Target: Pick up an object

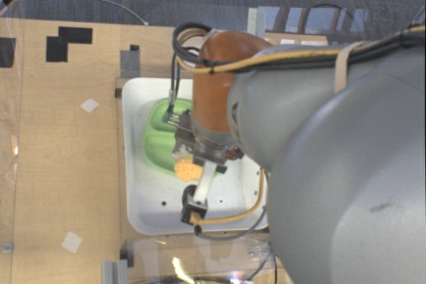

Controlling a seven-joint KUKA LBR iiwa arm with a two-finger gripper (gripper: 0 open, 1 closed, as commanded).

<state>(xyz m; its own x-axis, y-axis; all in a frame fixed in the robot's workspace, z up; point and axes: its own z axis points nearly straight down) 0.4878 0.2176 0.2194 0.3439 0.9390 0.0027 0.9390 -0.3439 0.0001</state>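
A green rounded object (158, 136) lies in the left part of the white bin (143, 203). A small orange-yellow object (187, 171) rests just below and right of it. My arm comes in from the right, and its orange band and wrist sit directly over the bin's middle. The gripper (188, 155) is down between the green object and the orange-yellow one, mostly covered by the wrist. Its tips are hidden from this angle.
The arm's grey bulk covers the right side of the bench and the second bin. The bin's near-left floor is bare white. Tan bench surface with black markers (66, 43) stretches to the left.
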